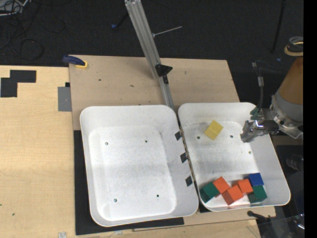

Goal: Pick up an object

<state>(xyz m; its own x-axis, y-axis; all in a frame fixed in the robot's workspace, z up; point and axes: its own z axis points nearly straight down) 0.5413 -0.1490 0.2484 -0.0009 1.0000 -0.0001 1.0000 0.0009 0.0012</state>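
A yellow block (214, 130) lies in the upper middle of the right bin (233, 108). Several blocks cluster at that bin's near edge: a green one (209, 191), two orange ones (222, 184) (244, 186), a red-orange one (232, 196), a blue one (255, 179) and a dark green one (258, 195). My gripper (249, 131) hangs over the right bin's right side, to the right of the yellow block and well above the cluster. Nothing shows between its fingers.
The left bin (130, 162) lies beside the right one, with black clips (184, 157) along the shared rim. A slanted aluminium rail (147, 38) rises behind the bins. A blue-and-yellow clamp (75, 61) sits at the bench's far left corner.
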